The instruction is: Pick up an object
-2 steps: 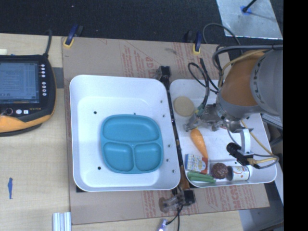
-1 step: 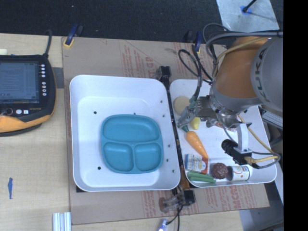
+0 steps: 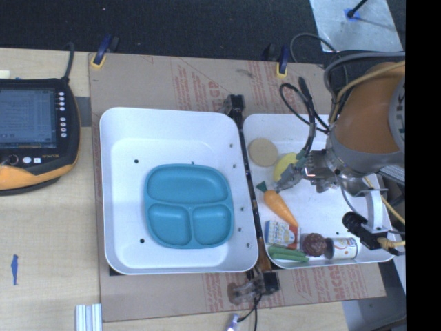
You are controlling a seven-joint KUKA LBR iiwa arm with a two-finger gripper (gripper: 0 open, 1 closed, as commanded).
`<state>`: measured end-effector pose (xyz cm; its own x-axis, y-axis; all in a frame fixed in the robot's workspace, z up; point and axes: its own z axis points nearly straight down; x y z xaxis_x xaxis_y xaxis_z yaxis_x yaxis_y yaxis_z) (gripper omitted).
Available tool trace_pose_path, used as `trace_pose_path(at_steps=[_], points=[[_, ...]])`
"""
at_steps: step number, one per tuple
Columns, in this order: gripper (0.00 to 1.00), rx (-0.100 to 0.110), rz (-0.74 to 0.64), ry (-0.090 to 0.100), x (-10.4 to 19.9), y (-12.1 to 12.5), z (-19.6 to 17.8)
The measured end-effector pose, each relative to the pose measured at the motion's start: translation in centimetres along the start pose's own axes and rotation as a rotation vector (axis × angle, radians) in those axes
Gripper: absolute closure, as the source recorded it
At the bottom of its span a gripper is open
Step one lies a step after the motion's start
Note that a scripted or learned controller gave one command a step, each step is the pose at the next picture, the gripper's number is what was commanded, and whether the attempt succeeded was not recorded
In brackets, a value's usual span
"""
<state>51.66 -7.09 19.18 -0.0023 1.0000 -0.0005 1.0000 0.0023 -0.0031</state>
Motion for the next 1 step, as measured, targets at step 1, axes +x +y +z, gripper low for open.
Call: trace_pose_path(at_steps=[1], points=[[0.0, 0.003, -0.003, 0.0, -2.24, -0.05, 8.36]])
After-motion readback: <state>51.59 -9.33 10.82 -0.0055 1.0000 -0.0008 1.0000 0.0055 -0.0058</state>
